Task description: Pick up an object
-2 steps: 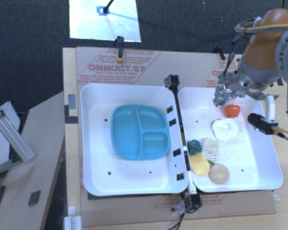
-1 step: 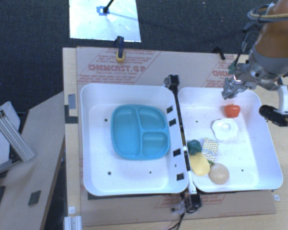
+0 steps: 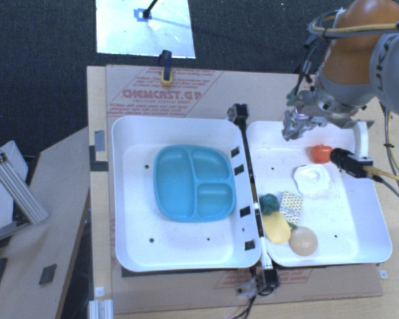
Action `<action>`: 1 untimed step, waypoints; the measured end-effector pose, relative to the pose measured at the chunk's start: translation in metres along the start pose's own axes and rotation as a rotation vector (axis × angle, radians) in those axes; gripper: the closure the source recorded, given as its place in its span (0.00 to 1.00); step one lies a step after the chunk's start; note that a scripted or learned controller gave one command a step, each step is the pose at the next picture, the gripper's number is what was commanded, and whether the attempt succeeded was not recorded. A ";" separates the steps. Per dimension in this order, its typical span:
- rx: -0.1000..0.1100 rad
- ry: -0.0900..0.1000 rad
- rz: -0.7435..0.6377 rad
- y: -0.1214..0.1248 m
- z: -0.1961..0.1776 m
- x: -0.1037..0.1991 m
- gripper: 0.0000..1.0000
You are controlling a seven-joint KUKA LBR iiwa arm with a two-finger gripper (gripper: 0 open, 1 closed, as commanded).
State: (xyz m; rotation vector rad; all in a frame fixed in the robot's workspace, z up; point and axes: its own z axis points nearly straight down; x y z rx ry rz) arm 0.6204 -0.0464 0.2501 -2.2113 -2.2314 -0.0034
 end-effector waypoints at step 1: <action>-0.001 0.000 -0.001 0.000 -0.004 0.055 1.00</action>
